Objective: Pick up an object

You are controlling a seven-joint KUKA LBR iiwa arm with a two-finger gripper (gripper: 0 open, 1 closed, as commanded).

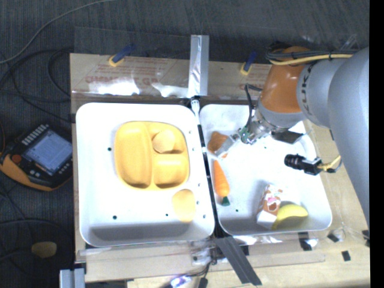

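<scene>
Camera view | left bin [96, 221]: yellow tray [141, 161] | right bin [312, 191]: carrot [221, 180]

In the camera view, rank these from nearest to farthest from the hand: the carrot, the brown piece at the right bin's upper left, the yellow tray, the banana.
Measured from the hand:
1. Brown piece, just to its left in the right bin's upper-left corner.
2. Carrot, below it along the right bin's left wall.
3. Banana, in the right bin's lower right.
4. Yellow tray, in the left bin.
</scene>
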